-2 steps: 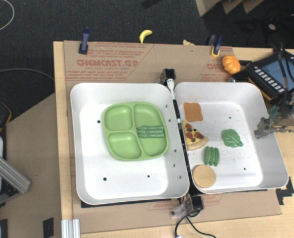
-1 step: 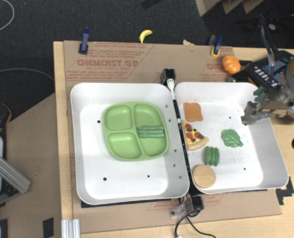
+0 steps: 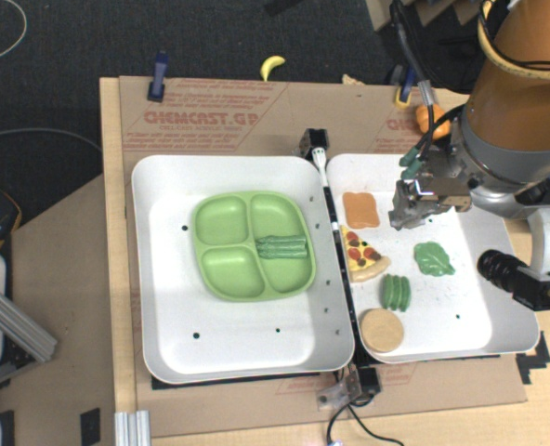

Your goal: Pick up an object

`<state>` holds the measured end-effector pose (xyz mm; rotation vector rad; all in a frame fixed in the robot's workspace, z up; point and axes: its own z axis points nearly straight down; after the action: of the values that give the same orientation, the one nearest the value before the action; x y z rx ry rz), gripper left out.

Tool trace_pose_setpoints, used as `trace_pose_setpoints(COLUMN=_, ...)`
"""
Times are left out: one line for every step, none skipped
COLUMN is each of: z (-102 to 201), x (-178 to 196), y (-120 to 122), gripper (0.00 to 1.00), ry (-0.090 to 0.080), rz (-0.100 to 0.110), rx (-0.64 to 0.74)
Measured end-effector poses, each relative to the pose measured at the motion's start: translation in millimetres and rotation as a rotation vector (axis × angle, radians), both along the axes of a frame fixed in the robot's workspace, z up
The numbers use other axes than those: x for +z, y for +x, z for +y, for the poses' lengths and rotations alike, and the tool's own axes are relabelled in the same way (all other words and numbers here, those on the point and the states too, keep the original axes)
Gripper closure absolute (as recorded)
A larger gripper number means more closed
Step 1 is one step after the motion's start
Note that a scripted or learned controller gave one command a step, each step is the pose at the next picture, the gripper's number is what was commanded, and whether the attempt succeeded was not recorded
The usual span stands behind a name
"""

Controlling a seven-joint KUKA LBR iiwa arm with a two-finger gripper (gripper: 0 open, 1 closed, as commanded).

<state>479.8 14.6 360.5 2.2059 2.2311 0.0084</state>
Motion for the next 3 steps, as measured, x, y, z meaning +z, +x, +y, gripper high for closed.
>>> trace_pose_setpoints(z=33, x=-54, y=-1, gripper=1.0, ry=0.0, rz=0.014, rx=-0.007)
trace_pose_setpoints(z=-26, x=16, y=0, gripper=1.0, ry=-0.002, rz=-0.002, rx=-0.017)
trace_pose_setpoints(z=9, x=-47, y=-1, gripper=1.0, ry=0.0, rz=0.014, rx=-0.009)
